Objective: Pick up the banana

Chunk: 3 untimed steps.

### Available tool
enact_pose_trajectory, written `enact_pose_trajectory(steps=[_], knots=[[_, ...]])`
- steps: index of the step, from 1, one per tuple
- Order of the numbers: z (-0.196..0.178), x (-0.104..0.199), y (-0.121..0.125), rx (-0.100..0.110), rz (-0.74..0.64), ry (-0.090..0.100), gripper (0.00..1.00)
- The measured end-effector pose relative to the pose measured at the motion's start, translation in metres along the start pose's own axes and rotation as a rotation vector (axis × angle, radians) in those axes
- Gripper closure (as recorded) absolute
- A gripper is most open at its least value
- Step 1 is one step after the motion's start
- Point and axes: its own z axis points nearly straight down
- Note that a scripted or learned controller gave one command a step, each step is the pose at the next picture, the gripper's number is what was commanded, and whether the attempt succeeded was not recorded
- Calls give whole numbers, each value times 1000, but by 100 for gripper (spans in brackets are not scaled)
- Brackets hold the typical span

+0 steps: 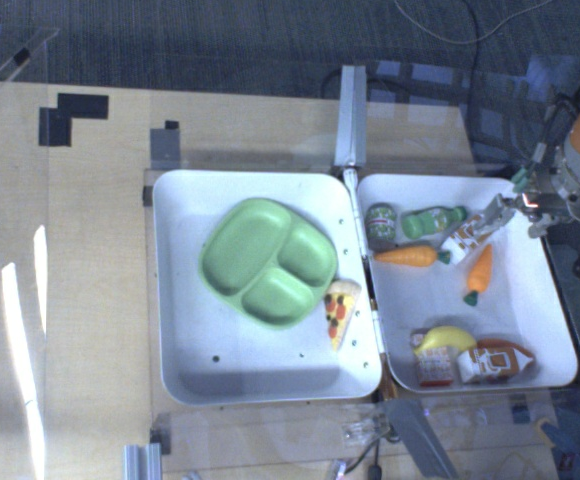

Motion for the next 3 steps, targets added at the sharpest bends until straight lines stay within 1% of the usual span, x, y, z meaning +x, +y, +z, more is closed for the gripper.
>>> enact_pose_trajectory(steps=[1,2,3], knots=[[126,63,-60,0,252,1,0],[128,84,-91,-17,-95,-4,0],[128,65,-91,-17,-338,-3,0]])
